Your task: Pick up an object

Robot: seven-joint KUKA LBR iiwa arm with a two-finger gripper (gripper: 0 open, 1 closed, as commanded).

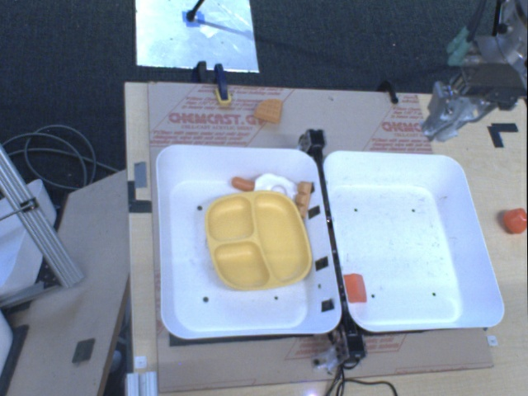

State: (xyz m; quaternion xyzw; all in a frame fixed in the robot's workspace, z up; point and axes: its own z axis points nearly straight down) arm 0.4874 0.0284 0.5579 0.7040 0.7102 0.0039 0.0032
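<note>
Your nearest pick candidates sit in the left bin (pixel 177 246): a smooth yellow 3-compartment plastic tray (pixel 256 240) in the middle, w/ a small orange sausage-shaped piece (pixel 242 184), a white rounded item (pixel 275 185) and a tan block (pixel 304 195) just behind it; a red-orange block (pixel 355 287) lies at the front-left of the right bin (pixel 462 246). The gripper (pixel 441 120) hangs above the table's (pixel 495 180) back right, beyond the right bin, and you can't tell if it's open or closed. Cardboard under the bins reads "CHEMCAST" in red.
</note>
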